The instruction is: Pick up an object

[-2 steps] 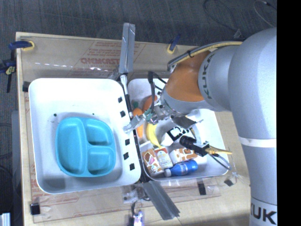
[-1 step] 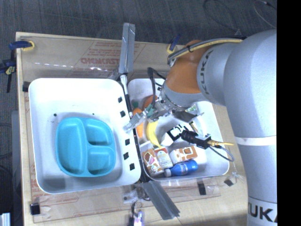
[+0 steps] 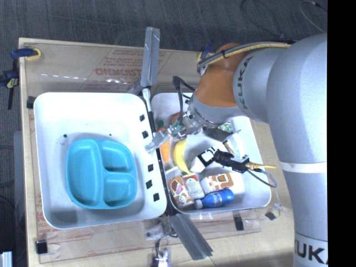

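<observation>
We see the hand (image 3: 177,128) low in the right bin (image 3: 257,196), beside the banana (image 3: 179,156) and above the blue bottle (image 3: 218,198), grip state we cannot tell; blue divided tray (image 3: 102,173) sits in left bin (image 3: 47,121).

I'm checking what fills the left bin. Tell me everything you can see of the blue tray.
The blue tray is a light blue, plastic-looking dish with rounded corners and three compartments: one long one on the left, two smaller ones on the right. It lies flat and upright on the floor of the left bin, toward its front. Nothing else touches it.
</observation>
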`<act>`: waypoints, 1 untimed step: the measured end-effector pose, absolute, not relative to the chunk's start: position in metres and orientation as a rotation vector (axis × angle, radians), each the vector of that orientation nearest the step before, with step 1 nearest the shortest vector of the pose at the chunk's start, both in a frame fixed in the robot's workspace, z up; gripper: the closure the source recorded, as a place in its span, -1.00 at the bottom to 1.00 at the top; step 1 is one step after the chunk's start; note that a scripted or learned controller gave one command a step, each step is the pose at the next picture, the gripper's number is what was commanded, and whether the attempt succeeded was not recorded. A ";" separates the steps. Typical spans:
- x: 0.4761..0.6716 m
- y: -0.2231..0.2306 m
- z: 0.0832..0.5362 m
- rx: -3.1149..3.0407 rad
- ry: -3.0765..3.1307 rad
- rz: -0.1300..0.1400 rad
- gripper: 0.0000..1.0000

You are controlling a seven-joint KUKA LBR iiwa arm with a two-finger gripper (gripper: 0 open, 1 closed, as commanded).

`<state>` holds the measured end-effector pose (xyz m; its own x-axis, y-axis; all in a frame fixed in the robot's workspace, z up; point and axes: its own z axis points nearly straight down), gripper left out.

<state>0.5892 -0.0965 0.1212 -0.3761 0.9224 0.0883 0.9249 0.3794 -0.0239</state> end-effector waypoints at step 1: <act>0.615 -0.077 0.192 -1.791 -2.580 0.001 1.00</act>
